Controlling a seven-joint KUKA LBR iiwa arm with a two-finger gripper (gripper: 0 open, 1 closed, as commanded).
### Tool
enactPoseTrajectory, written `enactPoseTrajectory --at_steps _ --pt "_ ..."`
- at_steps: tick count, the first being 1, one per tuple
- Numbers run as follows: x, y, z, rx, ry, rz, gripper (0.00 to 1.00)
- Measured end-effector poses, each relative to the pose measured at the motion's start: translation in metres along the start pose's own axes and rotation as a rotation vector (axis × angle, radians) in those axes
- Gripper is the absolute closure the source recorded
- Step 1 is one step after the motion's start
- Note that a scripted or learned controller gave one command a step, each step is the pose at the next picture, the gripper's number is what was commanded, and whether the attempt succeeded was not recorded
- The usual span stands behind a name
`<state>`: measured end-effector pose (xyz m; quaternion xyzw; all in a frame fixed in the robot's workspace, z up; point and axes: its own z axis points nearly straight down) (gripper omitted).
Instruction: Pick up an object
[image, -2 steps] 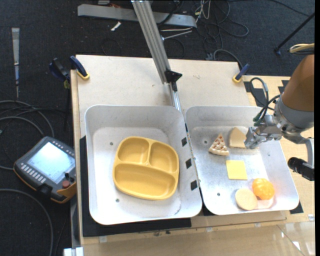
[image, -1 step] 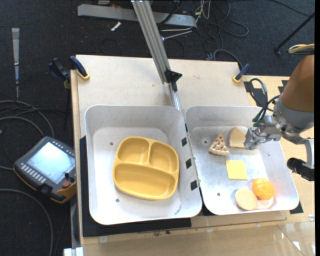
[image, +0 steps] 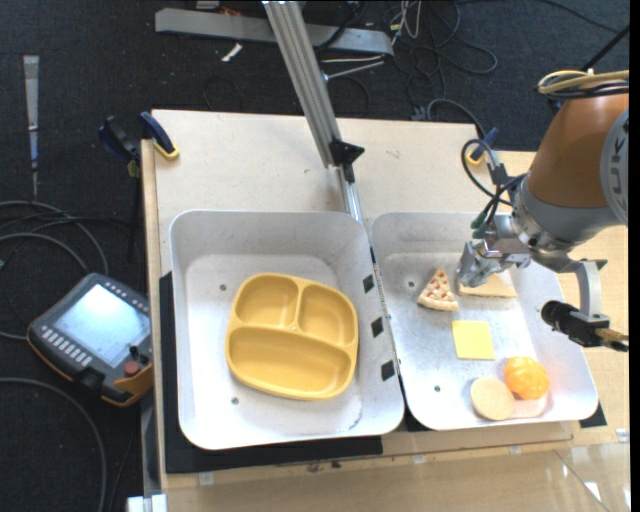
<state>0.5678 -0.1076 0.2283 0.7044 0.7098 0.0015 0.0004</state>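
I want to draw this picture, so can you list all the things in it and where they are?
Divided plate: one, yellow, in the left bin.
Waffle piece: one, tan, right bin, upper left part.
Toast slice: one, pale tan, right bin, partly under the gripper.
Cheese square: one, yellow, middle of right bin.
Orange ball: one, orange, right bin's near corner.
Round cookie: one, beige, beside the orange ball.
Handheld controller: one, grey and orange, on the floor at left.
Gripper: one, grey, low over the toast slice.
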Motion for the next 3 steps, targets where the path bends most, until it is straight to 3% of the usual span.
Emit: enactPoseTrajectory --at_steps 2,3 --pt "0.116 0.034 -0.012 0.001 0.001 -0.001 1.00" --pt "0.167 0.053 0.001 0.002 0.000 0.000 1.00"
